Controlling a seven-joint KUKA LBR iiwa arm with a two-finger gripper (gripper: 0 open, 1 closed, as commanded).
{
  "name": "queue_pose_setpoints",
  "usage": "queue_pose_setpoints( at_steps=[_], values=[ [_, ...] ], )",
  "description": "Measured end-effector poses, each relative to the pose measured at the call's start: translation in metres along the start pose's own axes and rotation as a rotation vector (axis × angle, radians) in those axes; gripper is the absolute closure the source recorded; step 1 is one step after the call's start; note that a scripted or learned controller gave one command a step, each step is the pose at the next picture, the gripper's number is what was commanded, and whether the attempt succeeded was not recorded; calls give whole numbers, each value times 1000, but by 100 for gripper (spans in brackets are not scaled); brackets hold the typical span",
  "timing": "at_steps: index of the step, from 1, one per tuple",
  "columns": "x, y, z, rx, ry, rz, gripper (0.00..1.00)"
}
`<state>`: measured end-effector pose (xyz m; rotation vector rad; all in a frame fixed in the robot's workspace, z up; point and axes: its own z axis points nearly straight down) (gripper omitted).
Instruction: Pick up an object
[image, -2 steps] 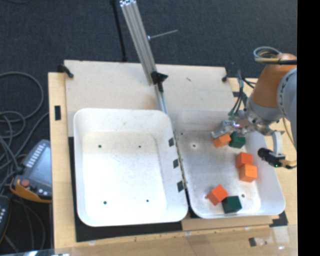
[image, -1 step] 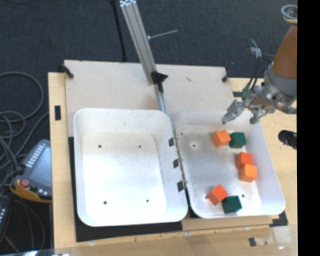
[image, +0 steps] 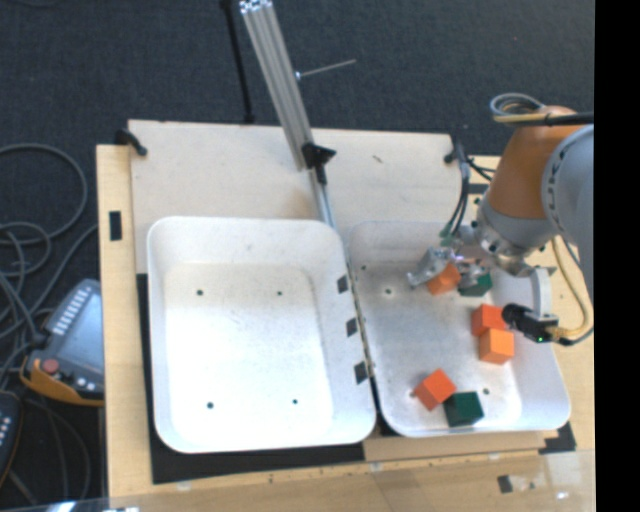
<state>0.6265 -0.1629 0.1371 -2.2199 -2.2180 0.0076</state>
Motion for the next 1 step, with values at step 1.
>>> queue_pose_setpoints(
  at_steps=[1],
  values=[
    [-30, 30, 18, -9, -1, -2, 0]
  ],
)
